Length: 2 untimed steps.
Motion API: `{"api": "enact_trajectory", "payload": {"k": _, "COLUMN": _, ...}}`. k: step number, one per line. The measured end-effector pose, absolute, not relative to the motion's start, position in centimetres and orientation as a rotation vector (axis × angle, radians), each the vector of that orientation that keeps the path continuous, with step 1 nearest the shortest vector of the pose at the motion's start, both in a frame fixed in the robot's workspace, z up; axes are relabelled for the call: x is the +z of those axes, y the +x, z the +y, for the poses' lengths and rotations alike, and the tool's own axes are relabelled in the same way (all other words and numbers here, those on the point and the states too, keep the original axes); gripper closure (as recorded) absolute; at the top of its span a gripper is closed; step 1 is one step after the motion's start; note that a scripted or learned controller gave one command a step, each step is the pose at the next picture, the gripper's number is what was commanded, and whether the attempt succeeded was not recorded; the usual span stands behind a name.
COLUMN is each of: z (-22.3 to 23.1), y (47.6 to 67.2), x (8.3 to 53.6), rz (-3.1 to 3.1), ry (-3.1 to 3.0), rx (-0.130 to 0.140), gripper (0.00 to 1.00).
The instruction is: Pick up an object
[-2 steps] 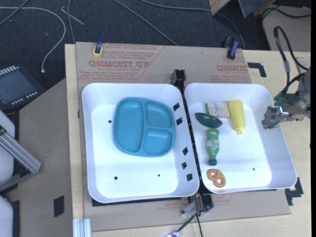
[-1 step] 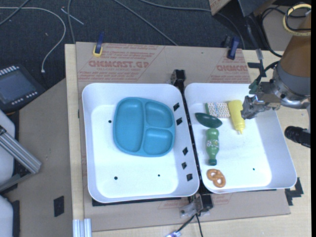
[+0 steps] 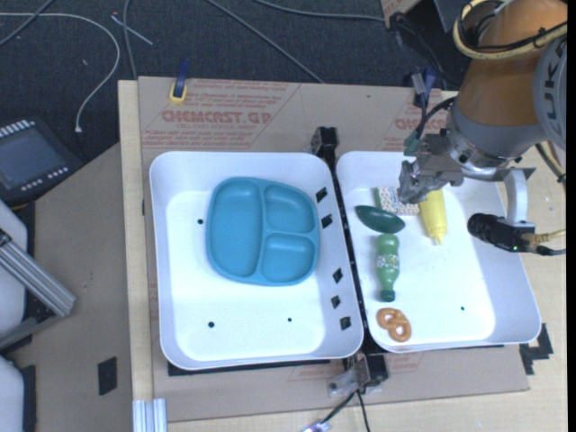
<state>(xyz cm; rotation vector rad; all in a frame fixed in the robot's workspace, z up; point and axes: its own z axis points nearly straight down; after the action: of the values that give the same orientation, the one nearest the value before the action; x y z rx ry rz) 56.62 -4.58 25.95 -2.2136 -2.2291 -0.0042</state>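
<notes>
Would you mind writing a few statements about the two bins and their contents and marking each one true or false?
1. The blue divided plate lies in the left bin. True.
2. The pretzel sits on the blue plate. False: it lies in the right bin, near the front edge.
3. The green bottle lies in the right bin, between the dark green leaf-shaped piece and the pretzel. True.
4. The yellow bottle lies in the left bin. False: it is in the right bin, beside the gripper.
5. The gripper hangs over the left bin. False: it is over the right bin's back part.
</notes>
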Motion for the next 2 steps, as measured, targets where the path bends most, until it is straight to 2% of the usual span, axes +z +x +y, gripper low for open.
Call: {"api": "enact_trajectory", "payload": {"k": 2, "z": 4.1, "y": 60.7, "x": 25.0, "rz": -2.226, "ry": -2.218, "rx": -0.003, "gripper": 1.0}}
